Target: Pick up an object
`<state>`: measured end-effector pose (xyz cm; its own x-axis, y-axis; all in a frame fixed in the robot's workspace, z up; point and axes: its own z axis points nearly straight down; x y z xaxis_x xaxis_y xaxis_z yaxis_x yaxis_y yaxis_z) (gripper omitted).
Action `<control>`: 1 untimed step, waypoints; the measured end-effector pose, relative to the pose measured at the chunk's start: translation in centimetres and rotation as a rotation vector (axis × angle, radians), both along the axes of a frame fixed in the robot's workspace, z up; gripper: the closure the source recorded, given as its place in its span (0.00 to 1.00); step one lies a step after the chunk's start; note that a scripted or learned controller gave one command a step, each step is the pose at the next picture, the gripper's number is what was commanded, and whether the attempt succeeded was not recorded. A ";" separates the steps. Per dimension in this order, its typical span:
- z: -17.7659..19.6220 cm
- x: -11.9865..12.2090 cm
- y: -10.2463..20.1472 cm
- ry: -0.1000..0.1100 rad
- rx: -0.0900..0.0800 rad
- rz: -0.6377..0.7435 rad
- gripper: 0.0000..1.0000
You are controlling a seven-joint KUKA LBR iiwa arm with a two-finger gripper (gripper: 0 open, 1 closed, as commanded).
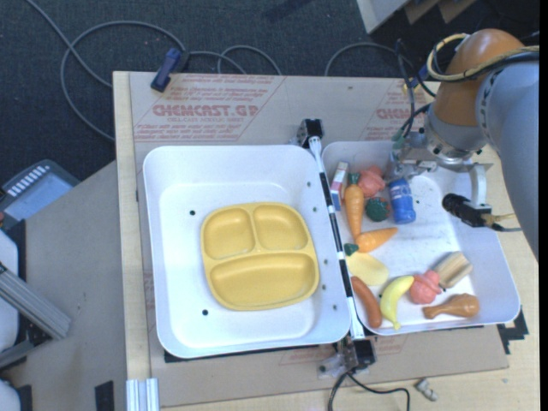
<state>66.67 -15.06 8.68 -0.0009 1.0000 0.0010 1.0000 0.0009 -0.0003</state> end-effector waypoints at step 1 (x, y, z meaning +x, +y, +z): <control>0.0 0.0 -0.1 0.000 -0.001 0.000 0.00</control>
<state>66.67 -15.12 8.71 -0.0010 1.0000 -0.0003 1.0000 0.0010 -0.0001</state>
